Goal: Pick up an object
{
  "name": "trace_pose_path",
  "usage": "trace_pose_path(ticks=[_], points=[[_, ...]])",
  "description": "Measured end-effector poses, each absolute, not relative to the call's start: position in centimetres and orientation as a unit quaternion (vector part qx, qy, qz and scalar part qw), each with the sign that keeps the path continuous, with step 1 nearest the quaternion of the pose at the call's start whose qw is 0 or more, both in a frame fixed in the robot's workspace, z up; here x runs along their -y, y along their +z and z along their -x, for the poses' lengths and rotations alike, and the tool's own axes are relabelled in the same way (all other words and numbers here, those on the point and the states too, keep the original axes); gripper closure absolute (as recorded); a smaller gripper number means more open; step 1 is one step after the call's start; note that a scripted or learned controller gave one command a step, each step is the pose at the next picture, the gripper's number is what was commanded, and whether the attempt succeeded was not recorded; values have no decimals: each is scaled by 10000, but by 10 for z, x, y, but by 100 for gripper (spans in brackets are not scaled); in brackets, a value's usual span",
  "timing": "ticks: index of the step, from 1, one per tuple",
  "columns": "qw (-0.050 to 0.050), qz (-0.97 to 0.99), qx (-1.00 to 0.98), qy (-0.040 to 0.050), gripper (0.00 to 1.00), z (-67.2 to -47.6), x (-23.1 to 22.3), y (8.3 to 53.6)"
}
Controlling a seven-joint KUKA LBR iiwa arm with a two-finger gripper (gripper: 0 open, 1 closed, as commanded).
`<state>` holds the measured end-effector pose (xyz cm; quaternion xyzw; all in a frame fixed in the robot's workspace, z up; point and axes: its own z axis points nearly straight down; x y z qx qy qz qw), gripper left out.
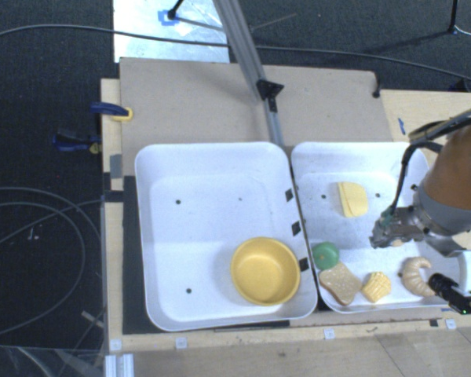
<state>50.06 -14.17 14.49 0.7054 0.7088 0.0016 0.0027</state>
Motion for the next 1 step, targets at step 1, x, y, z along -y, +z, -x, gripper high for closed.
trace_pose_path(ticks=[1], points=[[39, -7056, -7086, 21, 100, -499, 149, 205]])
